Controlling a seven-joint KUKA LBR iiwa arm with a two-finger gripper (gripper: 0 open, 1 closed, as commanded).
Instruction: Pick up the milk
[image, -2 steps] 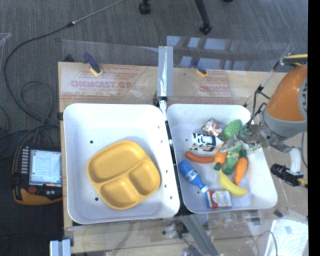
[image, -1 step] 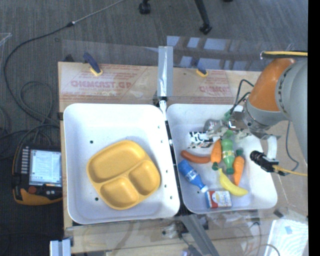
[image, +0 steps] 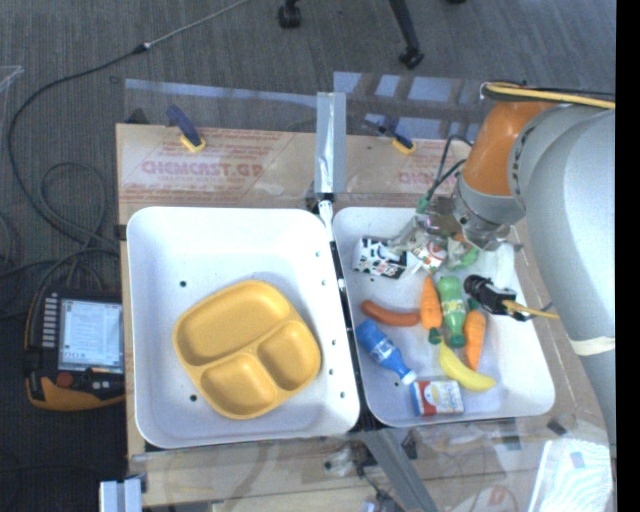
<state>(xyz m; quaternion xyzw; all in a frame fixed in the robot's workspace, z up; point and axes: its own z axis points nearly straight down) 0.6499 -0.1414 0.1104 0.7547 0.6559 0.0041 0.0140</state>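
Milk (image: 381, 257): cow-patterned carton, on its side at the far left of the right bin (image: 540, 385), long axis roughly left-right. It lies just left of the tool (image: 440, 240), near it. Tool: we cannot tell its opening, nor whether it touches anything. Nearby: sausage (image: 391, 315), carrot (image: 430, 303), blue bottle (image: 384, 351). Left bin (image: 160, 400): yellow tray (image: 248, 347).
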